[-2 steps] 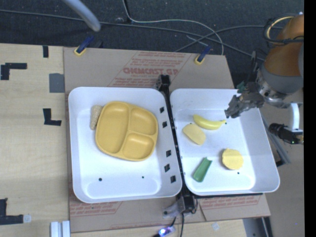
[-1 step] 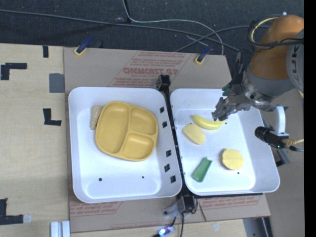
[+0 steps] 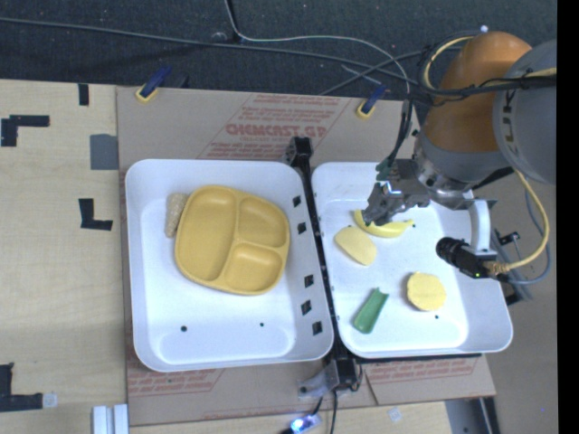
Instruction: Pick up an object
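- Nearest you, the green block [image 3: 370, 310] lies tilted in the right bin [image 3: 488, 333], below the claw [image 3: 380, 208] and well apart from it.
- Just right of that block you have a round yellow disc [image 3: 425, 291], flat on the bin floor, down and to the right of the claw.
- Pale yellow wedge [image 3: 355, 245] sits down-left of the claw, near it and close beside the banana without clearly touching.
- Banana [image 3: 391, 229], a curved yellow piece, lies directly under the claw tips. The tips are down at its upper-left end; contact looks likely, but you cannot confirm it.
- Claw state: cannot tell. The dark wrist hardware covers the tips, so you get no read on whether they are wide, narrow, or gripping.
- Arm [image 3: 470, 98] comes in from the right, orange band above the wrist, cables looping around it.
- Far left of the claw, across the divider, the left bin [image 3: 154, 315] holds a yellow tray [image 3: 232, 240] with three compartments.
- Tan sponge [image 3: 174, 213] pokes out from under the tray's left edge, touching it.
- Both bins rest on cardboard [image 3: 262, 125] on the bench.
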Controlling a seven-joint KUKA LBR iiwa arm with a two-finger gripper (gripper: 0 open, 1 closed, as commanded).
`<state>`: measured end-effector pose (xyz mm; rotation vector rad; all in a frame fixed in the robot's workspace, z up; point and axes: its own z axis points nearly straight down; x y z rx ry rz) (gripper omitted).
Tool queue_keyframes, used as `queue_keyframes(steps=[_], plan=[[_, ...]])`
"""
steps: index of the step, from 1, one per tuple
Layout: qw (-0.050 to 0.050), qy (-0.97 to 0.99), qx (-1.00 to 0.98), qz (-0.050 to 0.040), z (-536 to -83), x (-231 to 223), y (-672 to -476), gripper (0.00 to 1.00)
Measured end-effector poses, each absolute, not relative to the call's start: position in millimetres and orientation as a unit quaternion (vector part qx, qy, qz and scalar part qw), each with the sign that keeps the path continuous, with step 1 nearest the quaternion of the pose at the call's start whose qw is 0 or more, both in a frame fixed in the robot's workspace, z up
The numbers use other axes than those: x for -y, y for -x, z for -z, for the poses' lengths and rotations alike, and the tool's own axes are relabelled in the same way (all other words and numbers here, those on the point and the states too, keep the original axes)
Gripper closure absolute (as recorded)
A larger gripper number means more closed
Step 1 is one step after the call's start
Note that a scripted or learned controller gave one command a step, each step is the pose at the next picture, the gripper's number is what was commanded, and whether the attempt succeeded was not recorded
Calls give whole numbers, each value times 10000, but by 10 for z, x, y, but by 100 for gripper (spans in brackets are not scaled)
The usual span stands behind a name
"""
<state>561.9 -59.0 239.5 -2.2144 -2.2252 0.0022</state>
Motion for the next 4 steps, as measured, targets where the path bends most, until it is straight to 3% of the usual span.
queue_keyframes(steps=[3,4], plan=[[13,7050,7092,-11,-2088,-1014,-5106,100],[8,7062,7080,-11,-2091,-987,-5112,0]])
